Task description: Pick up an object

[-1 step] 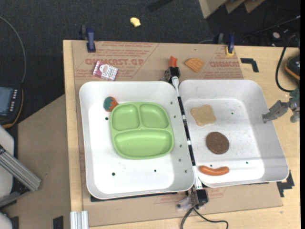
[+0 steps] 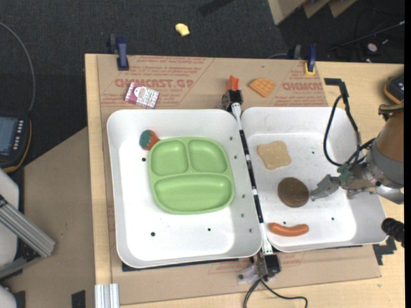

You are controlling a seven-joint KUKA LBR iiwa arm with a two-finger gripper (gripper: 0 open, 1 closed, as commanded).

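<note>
Where jaws [image 2: 319, 189] hover, brown patty [image 2: 293, 192].

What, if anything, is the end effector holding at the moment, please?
Nothing: the end effector sits just right of the brown patty, with no object between its fingers.

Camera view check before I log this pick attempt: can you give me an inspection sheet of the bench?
Surface: tan bench board bearing left white bin and right white bin.
Job's things: tan toast slice, round brown patty and orange sausage in the right bin.
Clutter: green divided plate and small red-green item in the left bin; waffle piece and pink packet on the board.
Grippers: gripper beside the patty, holding nothing.
Cables: black cable looping over the right bin.
Surroundings: dark floor with a yellow scrap.
</note>
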